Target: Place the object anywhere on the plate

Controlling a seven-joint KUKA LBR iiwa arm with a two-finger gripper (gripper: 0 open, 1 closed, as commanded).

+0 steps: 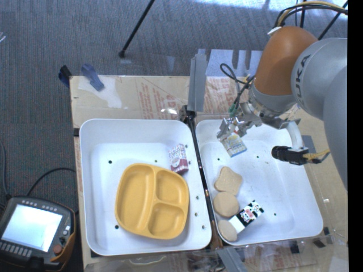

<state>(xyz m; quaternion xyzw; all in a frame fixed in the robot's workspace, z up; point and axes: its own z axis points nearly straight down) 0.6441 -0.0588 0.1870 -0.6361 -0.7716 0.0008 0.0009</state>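
My claw point(232, 130) over the right bin's point(295, 208) far left corner, fingers clamped on a small blue-and-white carton point(233, 144) (hanging just above the floor), yellow plate point(152, 207) in the left bin point(96, 152), well apart.

A teach pendant point(35, 228) lies on the carpet point(68, 27) beside the bench point(130, 98).

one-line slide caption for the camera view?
KUKA arm's pincer holds a small carton above the right bin; yellow divided plate waits in the left bin.
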